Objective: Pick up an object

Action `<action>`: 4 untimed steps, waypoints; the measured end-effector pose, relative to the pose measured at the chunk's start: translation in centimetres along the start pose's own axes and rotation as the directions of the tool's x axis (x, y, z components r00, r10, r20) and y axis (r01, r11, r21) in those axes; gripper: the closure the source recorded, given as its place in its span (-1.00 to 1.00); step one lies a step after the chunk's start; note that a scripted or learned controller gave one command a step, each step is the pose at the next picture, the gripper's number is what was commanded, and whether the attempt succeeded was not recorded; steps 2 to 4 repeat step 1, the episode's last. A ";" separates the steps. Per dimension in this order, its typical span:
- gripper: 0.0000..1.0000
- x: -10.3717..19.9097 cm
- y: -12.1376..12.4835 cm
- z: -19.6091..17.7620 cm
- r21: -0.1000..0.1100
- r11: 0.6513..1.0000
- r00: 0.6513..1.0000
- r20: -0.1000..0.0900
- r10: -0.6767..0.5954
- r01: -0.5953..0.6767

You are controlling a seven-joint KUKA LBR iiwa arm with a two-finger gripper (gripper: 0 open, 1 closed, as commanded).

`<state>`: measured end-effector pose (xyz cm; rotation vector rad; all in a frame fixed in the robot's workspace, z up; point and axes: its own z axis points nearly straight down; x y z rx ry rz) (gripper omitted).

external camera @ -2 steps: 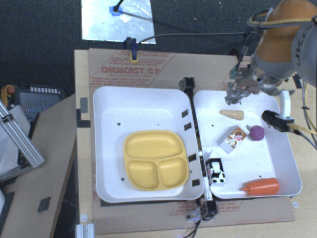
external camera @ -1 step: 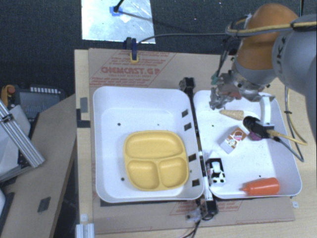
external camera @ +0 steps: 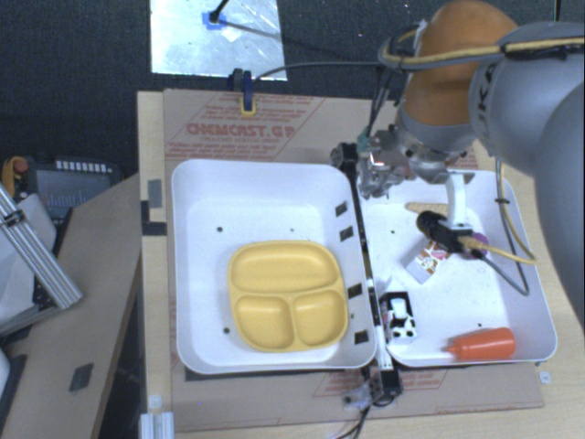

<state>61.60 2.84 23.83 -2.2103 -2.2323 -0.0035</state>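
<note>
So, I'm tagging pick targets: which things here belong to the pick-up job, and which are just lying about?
Job: yellow divided plate in the left bin; orange item, black-and-white toy and small white packet in the right bin.
Lying about: foil sheet, dark clamp, cardboard sheet under the bins, metal rail at the left.

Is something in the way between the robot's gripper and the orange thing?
A small white box lies roughly between the gripper and the orange thing. Nothing covers the orange thing from above.
</note>
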 end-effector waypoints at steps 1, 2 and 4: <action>1.00 6.1 -1.2 0.4 0.002 1.000 1.000 -0.001 -0.001 0.001; 1.00 6.1 -1.2 0.4 0.002 1.000 1.000 -0.001 -0.001 0.001; 1.00 6.1 -1.2 0.4 0.002 1.000 1.000 -0.001 -0.001 0.001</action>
